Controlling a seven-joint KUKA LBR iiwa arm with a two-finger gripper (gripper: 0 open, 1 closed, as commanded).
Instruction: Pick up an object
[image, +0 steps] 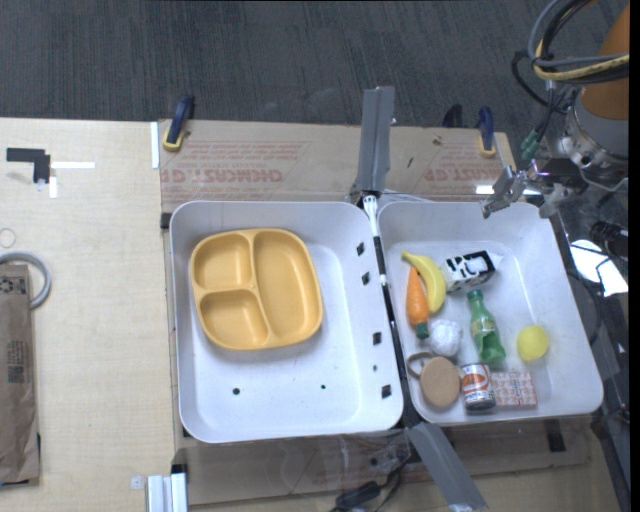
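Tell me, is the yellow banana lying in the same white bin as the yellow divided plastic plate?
No, the yellow banana lies in the right white bin beside an orange carrot, while the yellow divided plastic plate sits in the left white bin.

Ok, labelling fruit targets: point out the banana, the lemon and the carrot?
banana (428, 278), camera view, middle of its curve.
lemon (533, 343), camera view, centre.
carrot (417, 298), camera view, orange body.

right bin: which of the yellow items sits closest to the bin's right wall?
The small round yellow lemon, lying alone near the right wall of the right white bin. The curved yellow banana lies on the opposite side, against the orange carrot near the left wall.
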